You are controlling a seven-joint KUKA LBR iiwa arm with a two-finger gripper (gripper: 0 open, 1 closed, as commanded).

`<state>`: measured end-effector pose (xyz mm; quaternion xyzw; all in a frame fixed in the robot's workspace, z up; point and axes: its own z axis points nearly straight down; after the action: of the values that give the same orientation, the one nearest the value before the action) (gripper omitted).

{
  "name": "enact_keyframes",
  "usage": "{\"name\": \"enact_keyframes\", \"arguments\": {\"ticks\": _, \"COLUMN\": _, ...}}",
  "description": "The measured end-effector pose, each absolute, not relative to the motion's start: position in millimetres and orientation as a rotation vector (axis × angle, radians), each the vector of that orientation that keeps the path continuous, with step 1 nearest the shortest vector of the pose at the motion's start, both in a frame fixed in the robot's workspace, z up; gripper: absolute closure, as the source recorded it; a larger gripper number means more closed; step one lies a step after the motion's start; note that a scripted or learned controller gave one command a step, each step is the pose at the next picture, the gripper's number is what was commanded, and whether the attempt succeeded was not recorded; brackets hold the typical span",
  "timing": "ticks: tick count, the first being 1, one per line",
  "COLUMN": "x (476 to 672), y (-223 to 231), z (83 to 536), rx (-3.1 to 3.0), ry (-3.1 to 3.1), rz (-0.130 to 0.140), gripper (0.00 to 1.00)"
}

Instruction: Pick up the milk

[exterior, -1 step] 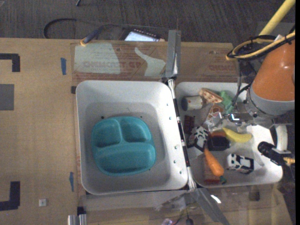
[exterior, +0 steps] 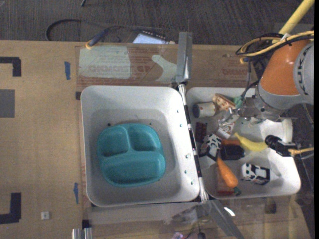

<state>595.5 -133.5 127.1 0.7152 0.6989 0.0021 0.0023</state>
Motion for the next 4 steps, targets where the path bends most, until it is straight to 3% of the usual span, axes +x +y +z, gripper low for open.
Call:
{"name": "enact_keyframes", "arguments": {"ticks": 1, "x": 667.2, "y": -149.4, "z": 95.7, "rx": 2.557, "ry": 1.844, "rz": -0.004, "gripper": 0.0}}
{"name": "enact_keyframes", "arguments": {"ticks": 2, "x": 668.4, "y": -146.9, "z": 107.5, "rx": 2.556, "ry": 1.847, "rz": -0.002, "gripper": 1.0}}
{"name": "enact_keyframes", "arguments": {"ticks": 3, "x": 607.5, "y": -82.6, "z": 185.2, "rx": 2.476, "ry": 1.936, "rz": 0.0, "gripper": 1.0}}
{"name": "enact_keyframes", "arguments": {"ticks": 4, "x": 531.7, "y": -82.9, "z": 184.3, "rx": 2.157, "ry": 2.288, "rz": -0.001, "gripper": 1.0}}
